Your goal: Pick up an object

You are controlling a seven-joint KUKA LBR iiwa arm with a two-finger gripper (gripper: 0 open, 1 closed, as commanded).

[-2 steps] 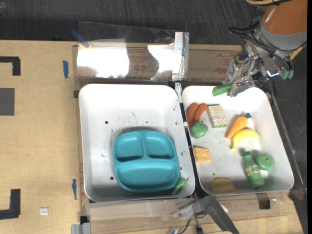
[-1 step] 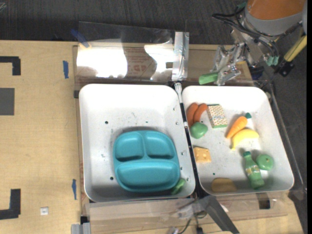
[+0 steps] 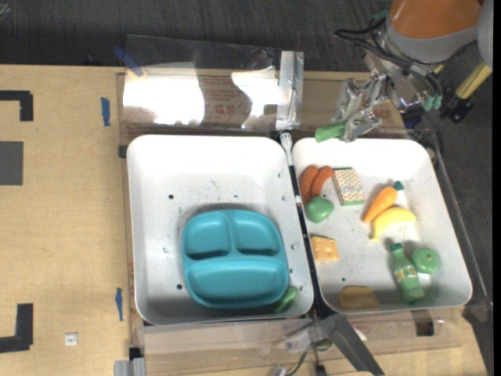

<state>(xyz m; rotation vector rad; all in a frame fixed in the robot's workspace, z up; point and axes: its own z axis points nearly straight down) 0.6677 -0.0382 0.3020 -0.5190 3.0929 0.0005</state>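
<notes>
My gripper point(image 3: 351, 127) hangs over the far rim of the right bin point(image 3: 438, 180), below the orange band of the arm. Its fingers are shut on the right end of a small elongated green piece point(image 3: 329, 134), which sticks out to the left and is lifted above the bin's back edge. Lower in that bin lie two orange-red pieces point(image 3: 315, 178), a round green piece point(image 3: 318, 208), a speckled cracker block point(image 3: 348, 186), a carrot point(image 3: 380, 202), a banana point(image 3: 394, 220), a cheese wedge point(image 3: 325, 249), a green bottle point(image 3: 406, 274), a green apple point(image 3: 427, 259) and a brown piece point(image 3: 358, 296).
The left bin point(image 3: 156, 171) holds a teal divided tray point(image 3: 233, 257), with a small green piece point(image 3: 287, 297) at its front right corner. A clear plastic sheet point(image 3: 203, 92) and a metal divider point(image 3: 290, 92) stand behind the bins. Cables hang near the arm at the upper right.
</notes>
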